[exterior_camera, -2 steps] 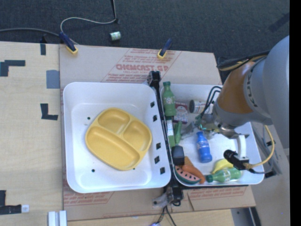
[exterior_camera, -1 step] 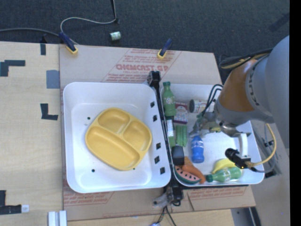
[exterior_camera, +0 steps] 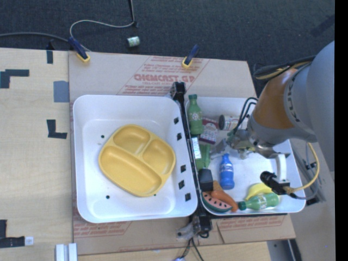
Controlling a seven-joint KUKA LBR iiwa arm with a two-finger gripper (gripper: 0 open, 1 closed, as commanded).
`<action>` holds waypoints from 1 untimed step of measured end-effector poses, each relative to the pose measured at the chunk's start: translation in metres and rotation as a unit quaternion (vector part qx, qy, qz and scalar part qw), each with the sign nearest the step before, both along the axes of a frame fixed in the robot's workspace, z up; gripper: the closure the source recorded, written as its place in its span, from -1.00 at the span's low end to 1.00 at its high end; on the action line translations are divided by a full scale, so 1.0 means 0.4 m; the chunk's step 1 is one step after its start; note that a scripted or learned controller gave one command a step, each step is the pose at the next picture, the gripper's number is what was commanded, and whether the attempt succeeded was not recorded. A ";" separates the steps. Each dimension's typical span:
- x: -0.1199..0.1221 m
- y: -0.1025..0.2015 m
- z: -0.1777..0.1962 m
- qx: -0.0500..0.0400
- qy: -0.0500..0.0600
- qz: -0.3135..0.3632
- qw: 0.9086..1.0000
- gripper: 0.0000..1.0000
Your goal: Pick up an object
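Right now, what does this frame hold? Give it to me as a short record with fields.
left bin: one yellow divided plate
right bin: green bottle, blue bottle, watermelon slice toy, yellow banana toy, second green bottle lying flat
arm: reaching over the right bin
gripper: low over the right bin's middle, nothing seen held

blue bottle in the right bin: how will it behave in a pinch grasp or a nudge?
The blue bottle looks like small smooth plastic, so probably light and a bit slippery between fingers. It lies on its side and its body looks round, so a nudge would likely roll it across the right bin. The black object beside it may stop a leftward roll.
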State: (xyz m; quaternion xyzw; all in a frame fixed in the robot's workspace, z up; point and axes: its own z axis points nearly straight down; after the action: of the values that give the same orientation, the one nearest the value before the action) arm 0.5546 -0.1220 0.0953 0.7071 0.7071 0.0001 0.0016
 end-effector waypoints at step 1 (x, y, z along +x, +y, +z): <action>-0.001 0.001 0.023 0.000 0.001 0.000 1.000 1.00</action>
State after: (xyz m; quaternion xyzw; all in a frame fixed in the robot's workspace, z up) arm 0.5542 -0.1214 0.1044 0.7069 0.7073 -0.0002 0.0006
